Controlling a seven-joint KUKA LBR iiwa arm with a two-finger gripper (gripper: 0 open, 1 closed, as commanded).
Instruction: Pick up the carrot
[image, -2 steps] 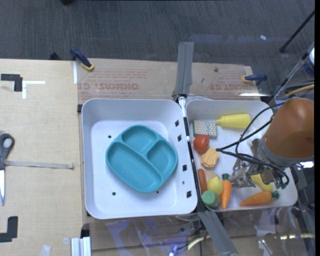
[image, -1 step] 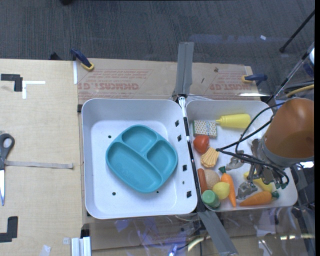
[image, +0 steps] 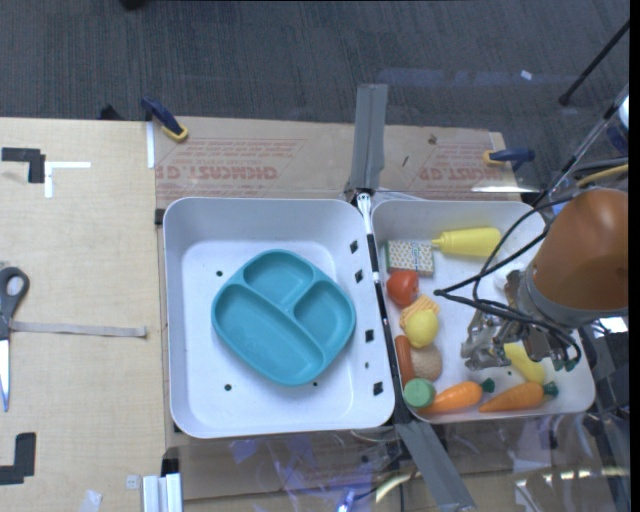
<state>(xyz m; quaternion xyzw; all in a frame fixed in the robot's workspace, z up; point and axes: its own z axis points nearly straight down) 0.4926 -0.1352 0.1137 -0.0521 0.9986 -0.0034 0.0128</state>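
Two orange carrots lie along the near wall of the right bin (image: 470, 215): one carrot (image: 455, 396) beside a green round item (image: 417, 392), and a second carrot (image: 512, 397) to its right. My gripper (image: 487, 345) hangs low over the bin, just above and between the two carrots, with cables around it. The orange-banded wrist (image: 590, 250) covers the bin's right part. I see nothing held in the gripper.
The right bin also holds a yellow bottle (image: 465, 241), a speckled box (image: 411, 257), a red tomato (image: 402, 288), a lemon (image: 422, 325), a sausage (image: 403, 355) and a yellow piece (image: 525, 362). A blue divided plate (image: 284, 316) lies in the left bin (image: 180, 300).
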